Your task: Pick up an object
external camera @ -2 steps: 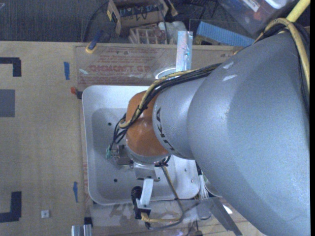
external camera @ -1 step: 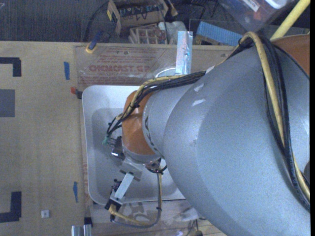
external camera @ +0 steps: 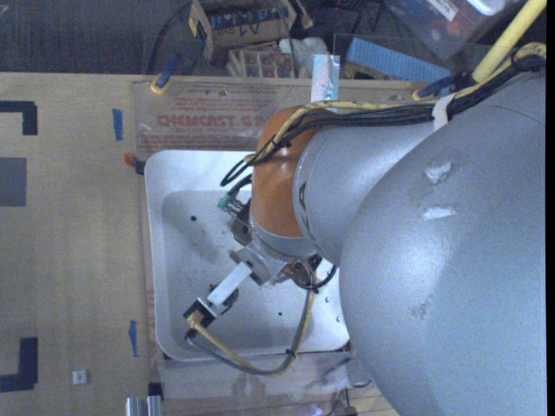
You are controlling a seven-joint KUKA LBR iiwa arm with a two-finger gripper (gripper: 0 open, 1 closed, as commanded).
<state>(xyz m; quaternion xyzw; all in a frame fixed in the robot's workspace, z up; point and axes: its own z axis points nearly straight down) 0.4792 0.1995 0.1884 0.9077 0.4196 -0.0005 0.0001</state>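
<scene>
- White bin, plain.
- Grey arm with an orange band.
- Pale wood bench with blue tape strips and black corner marks at left.

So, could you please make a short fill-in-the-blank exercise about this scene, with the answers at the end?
1. The band on the grey arm is ____.
2. The arm hangs over a shallow bin that is ____ in colour.
3. The strips of tape on the bench, left of the bin, are ____.
Missing words: orange; white; blue.
</scene>
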